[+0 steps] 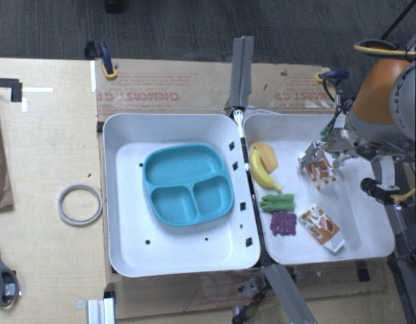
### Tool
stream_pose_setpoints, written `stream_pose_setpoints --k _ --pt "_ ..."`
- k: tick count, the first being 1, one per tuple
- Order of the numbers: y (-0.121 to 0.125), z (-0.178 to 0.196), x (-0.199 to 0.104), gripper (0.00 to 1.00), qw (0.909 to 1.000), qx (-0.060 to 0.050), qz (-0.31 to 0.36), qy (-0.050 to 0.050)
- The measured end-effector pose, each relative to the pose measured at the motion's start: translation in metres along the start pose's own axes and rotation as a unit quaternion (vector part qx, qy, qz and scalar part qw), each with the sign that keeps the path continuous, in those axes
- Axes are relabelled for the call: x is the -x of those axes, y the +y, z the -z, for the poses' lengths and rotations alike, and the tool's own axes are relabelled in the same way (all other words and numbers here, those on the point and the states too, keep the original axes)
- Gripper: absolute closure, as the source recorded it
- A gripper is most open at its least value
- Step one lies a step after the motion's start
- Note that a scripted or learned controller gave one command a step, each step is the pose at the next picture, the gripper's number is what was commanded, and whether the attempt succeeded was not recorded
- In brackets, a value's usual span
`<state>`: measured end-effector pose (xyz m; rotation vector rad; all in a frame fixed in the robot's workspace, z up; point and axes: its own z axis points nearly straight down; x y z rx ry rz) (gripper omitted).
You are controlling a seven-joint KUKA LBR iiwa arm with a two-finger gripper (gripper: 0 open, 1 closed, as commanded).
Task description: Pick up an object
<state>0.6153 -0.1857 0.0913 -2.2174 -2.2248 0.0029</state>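
Note:
My gripper (327,155) hangs over the back of the right bin (369,245), at the end of the grey arm with its orange band. It is shut on a brown and white carton (320,172), whose top sits between the fingers. The carton is tilted and throws a shadow on the bin floor below it. A second brown and white carton (321,227) lies flat near the bin's front. Along the bin's left side lie a banana (262,165), a green pea pod (277,202) and a purple bunch of grapes (283,223).
The left bin (127,235) holds a blue divided plate (188,184). A grey post (241,73) rises behind the wall between the two bins. On the wooden bench to the left lie a ring (80,204) and scissors (4,285).

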Motion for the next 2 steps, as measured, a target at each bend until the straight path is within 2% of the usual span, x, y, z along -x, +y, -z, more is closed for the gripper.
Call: stream_pose_setpoints --k 1,2 --pt "0.001 0.01 0.001 1.0 1.0 0.001 -0.001 0.0" --pt "-0.018 0.122 -0.021 1.0 0.9999 0.001 0.014 0.0"
